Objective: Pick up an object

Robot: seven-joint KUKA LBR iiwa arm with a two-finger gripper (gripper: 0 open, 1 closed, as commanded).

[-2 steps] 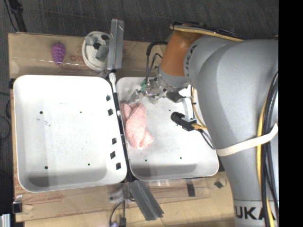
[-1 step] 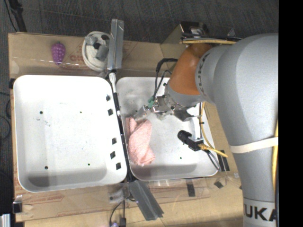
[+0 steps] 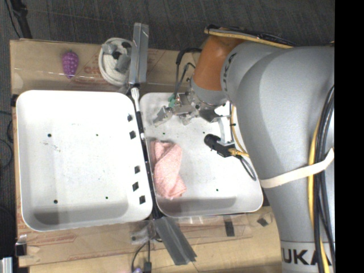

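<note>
Big grey arm over the right bin, pink cloth lying below it.

The arm (image 3: pixel 284 124) comes in from the right & covers part of the right bin (image 3: pixel 199 201). The left bin (image 3: pixel 74 152) sits just beside it. The pink cloth (image 3: pixel 168 169) lies bunched up by the right bin's left wall. The gripper (image 3: pixel 165 114) hangs near the bin's top, apart from the cloth, w/ nothing seen in it; can't tell if it's spread or closed. A little purple thing (image 3: pixel 70 63) rests on the bench, top left.

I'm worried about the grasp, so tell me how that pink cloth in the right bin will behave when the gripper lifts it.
The pink cloth lies crumpled in soft folds, so it is probably floppy and will drape from wherever it is pinched. It looks light for its size. It is unlikely to roll; a pinch on one fold may just slip off.
</note>
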